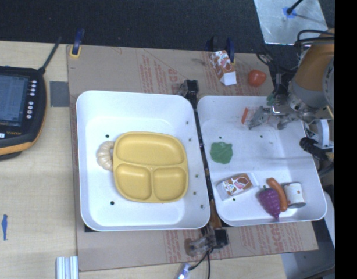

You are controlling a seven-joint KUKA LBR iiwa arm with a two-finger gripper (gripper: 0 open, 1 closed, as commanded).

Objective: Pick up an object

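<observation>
My gripper point(268, 121) hangs over the far part of the right bin point(295, 150), its fingers spread open with nothing between them. A small orange-red piece point(245, 115) lies just left of the left fingertip, apart from it. Further forward in the same bin lie a green lump point(221, 152), a small printed carton point(235, 185), a purple grape bunch point(270, 201), an orange sausage-like piece point(276, 188) and a white can point(294, 194).
The left bin point(97, 115) holds a yellow divided plate point(149, 166) with a beige item point(104, 154) at its left edge. Behind the right bin stand a small carton point(223, 67) and a red tomato point(257, 77). A teach pendant point(13, 109) lies far left.
</observation>
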